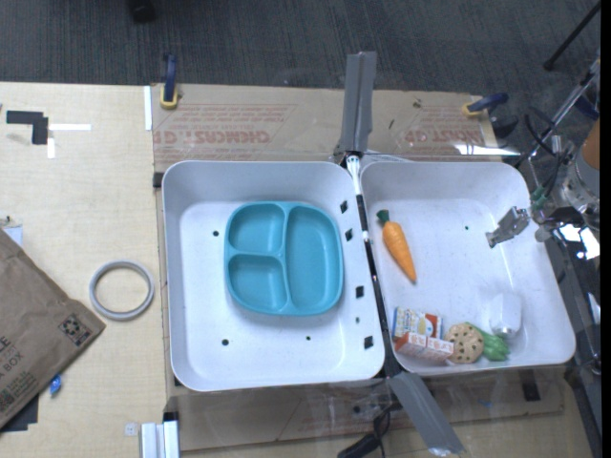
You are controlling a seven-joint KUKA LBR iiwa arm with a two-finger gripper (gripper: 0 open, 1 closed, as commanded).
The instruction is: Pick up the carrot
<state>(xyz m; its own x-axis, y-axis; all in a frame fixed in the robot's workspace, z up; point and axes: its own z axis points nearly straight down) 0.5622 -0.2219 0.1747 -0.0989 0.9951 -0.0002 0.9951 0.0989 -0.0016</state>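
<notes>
Carrot (398, 246) lies free by the divider; gripper (506, 227) well right of it, finger state unclear. Approach along its length.

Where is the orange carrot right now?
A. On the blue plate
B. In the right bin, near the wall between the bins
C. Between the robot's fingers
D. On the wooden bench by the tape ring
B. The carrot lies on the floor of the right bin, close to the divider, apart from the blue plate in the left bin and from the gripper.

Dark carpet floor (286, 27) behind pale wooden bench (76, 189).
</notes>
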